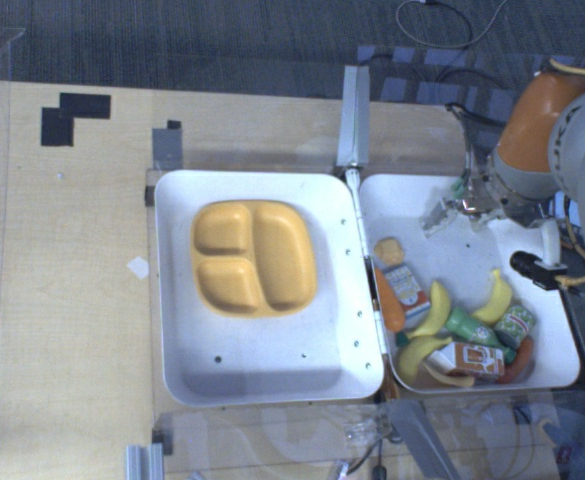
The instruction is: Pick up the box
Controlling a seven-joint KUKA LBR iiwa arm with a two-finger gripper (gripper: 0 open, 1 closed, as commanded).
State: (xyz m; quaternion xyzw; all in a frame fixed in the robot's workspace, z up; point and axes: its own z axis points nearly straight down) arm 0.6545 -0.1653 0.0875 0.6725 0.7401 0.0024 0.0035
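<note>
Hanging over the far part of the right bin (442, 253), the gripper (454, 211) sits above bare white floor, well apart from the clutter at the near end. Whether it is released or clenched cannot be told from this slant, and nothing is seen in its grasp. The arm (562, 143) reaches in from the right, its orange band above the wrist.

The box (475, 358) lies flat at the near end of that bin, close to the near wall. It is a small orange-brown carton with a printed face turned up, its lettering too small to read. It looks hemmed in. A banana (427, 353) curls against its left end, a green bottle (469, 325) lies just on its far side, and a can (515, 323) stands near its right end. A 2nd banana (496, 298) rests further back, and a small blue-and-white packet (404, 286) sits by the left wall.

That crowding probably explains the high, clear hover: a descent would likely need to come down on the carton's exposed top.

The left bin (262, 373) carries 1 yellow divided tray (254, 258), apart from the task.
</note>
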